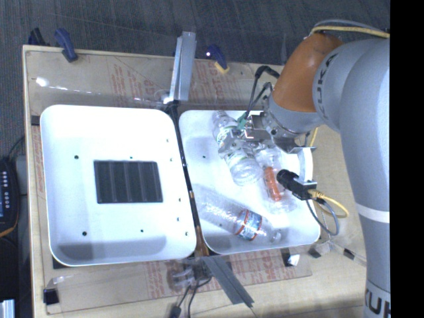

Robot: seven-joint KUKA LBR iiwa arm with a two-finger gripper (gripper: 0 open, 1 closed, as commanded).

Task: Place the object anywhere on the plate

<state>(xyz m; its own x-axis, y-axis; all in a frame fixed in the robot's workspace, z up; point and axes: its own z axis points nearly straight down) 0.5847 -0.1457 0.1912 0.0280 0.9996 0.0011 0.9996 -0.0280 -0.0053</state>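
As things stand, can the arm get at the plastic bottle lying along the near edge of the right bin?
Probably yes: the bottle lies uncovered in the right bin, with the hand just beyond it among other bottles.

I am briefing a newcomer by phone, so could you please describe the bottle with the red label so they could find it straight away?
Start at the right-hand white bin, the one the arm reaches into. Along its near edge lies a clear plastic bottle on its side, slanting down to the right. Its red and white label sets it apart from the other clear bottles, which sit higher up by the gripper.
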